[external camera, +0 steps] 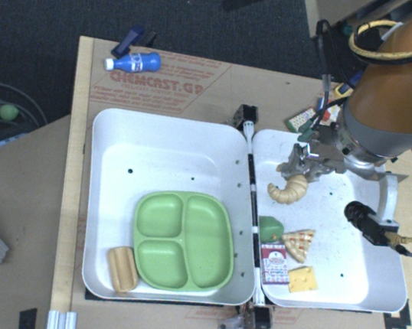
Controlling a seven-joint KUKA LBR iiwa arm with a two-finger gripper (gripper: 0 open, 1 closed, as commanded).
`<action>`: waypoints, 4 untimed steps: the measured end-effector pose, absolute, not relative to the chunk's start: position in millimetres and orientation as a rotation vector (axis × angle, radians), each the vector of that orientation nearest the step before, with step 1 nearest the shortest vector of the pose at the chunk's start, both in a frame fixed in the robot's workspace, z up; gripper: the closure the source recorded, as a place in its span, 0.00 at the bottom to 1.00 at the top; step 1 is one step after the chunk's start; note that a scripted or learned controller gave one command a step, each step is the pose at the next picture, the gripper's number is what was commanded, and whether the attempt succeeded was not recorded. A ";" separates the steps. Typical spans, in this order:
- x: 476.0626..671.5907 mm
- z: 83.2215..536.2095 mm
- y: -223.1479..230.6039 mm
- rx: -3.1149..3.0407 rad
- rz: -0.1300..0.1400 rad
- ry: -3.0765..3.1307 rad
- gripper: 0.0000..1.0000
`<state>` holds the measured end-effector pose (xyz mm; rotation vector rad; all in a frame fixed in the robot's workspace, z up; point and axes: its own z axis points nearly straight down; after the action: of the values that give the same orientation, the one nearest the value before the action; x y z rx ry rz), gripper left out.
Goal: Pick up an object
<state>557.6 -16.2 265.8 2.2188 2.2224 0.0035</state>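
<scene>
A tan croissant lies in the upper left part of the right bin. My gripper hangs directly over the croissant's upper end, touching it or nearly so. The grey wrist and orange band rise up and to the right behind it. Lower in the same bin sit a green lump, a ridged shell-like pastry, a red and white packet and a yellow cheese wedge.
The left bin holds a green divided plate and a tan wafer at its front left corner. A blue and white bottle lies on the bench behind the bins. A black cylinder on the arm overhangs the right bin.
</scene>
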 end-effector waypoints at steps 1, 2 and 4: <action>578.7 245.0 -3.7 2.220 0.001 2.222 1.00; 553.3 252.7 39.0 2.222 -0.001 2.225 1.00; 530.8 237.2 45.0 2.224 -0.003 2.223 1.00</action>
<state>530.8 45.0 237.2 2.2236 2.2227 -0.0030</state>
